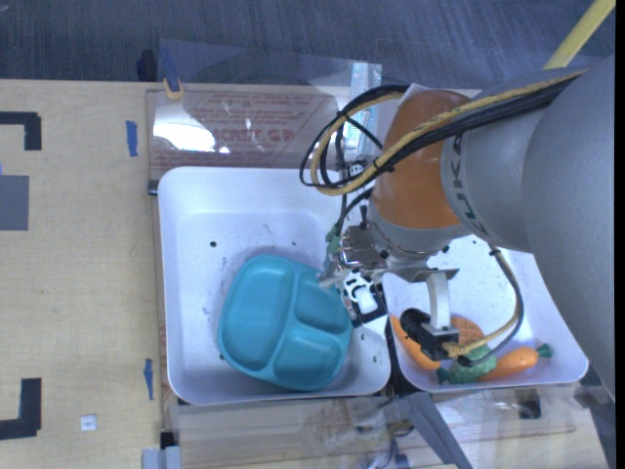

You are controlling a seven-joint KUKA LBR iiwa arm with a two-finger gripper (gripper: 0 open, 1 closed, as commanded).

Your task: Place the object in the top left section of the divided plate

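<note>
A teal divided plate (pixel 283 325) lies in the left white bin (pixel 195 213), toward its front right. My gripper (pixel 350 283) hangs over the plate's right edge, close to the wall between the two bins, under the orange wrist band (pixel 415 164). The wrist body hides what is beneath the gripper. In the right bin (pixel 557 340) lie an orange toy carrot with a green top (pixel 503 362) and an orange rounded piece (pixel 459 335), partly covered by a black part.
The grey arm (pixel 547 154) and its looping cables (pixel 337 149) cover most of the right bin and the left bin's back right corner. A clear plastic sheet (pixel 254 115) stands behind the bins. The wooden bench (pixel 68 262) stretches to the left.
</note>
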